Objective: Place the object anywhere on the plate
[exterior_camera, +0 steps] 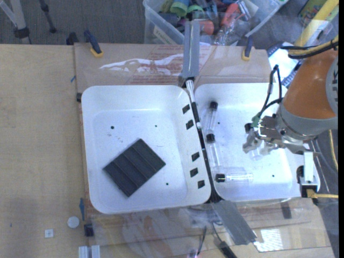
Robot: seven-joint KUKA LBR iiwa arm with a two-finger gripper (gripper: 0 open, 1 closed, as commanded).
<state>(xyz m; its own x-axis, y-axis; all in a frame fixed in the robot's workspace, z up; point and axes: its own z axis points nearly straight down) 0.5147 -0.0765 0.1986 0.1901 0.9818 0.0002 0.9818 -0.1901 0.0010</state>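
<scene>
- Clear tubes, three, each a transparent cylinder with a black cap; all lie in the right bin (236,93), none on the plate.
- Upper tube (212,118): lies near the bin's left wall, running roughly along it, black cap at its far end.
- Middle tube (214,150): just below the upper one, in line with it, black cap at its upper end; very faint against the white floor.
- Lower tube (235,177): lies crosswise near the bin's front wall, black cap at its left end.
- Plate (134,166): dark grey, rectangular, ribbed lengthwise; lies flat on the floor of the left bin (86,144), turned at a diagonal, with nothing on it.
- Gripper (257,143): pale metal head over the right half of the right bin, right of the upper and middle tubes and above the lower one, apart from all three. Whether it is open or closed cannot be told; no tube is seen in its hold.
- Arm (314,90): enters from the right, orange band above a grey wrist, black cables looping over it.
- Black squares (194,156): a row down the left bin's right wall.
- Storage box (215,7): translucent, beyond the bench, full of coloured items.
- Clamp (95,49): orange-tipped, at the bench's far left corner.
</scene>
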